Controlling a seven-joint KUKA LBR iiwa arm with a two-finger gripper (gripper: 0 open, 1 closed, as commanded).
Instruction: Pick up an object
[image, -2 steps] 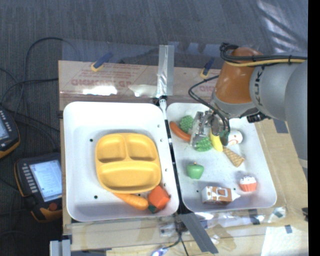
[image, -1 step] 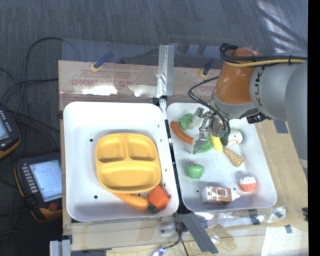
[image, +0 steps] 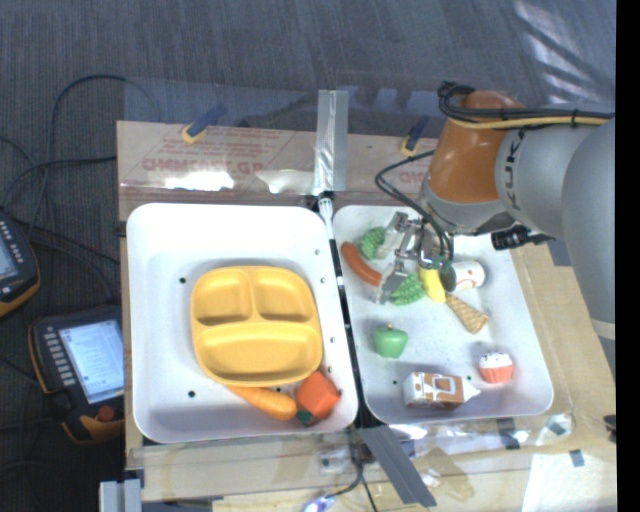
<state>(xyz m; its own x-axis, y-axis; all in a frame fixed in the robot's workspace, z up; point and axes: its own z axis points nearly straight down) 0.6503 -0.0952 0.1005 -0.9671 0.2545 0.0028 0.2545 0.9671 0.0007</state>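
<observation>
My gripper (image: 398, 264) hangs low in the upper part of the right bin (image: 530, 340), below the orange wrist band. It sits over a green leafy toy (image: 406, 292), with another green leafy piece (image: 375, 241) just to its upper left. A red sausage (image: 357, 263) lies to its left and a yellow piece (image: 433, 284) to its right. I see nothing held between the gripper's parts. Further down the bin are a green apple (image: 390, 341), an ice cream cone (image: 468, 315), a cupcake (image: 494, 368) and a brown-and-white slice (image: 435, 390).
The left bin (image: 150, 300) holds a yellow divided plate (image: 257, 322), a carrot (image: 265, 401) and an orange-red pepper (image: 318, 396) near its front edge. A small white round toy (image: 469, 273) lies right of the yellow piece. The arm's grey body covers the upper right.
</observation>
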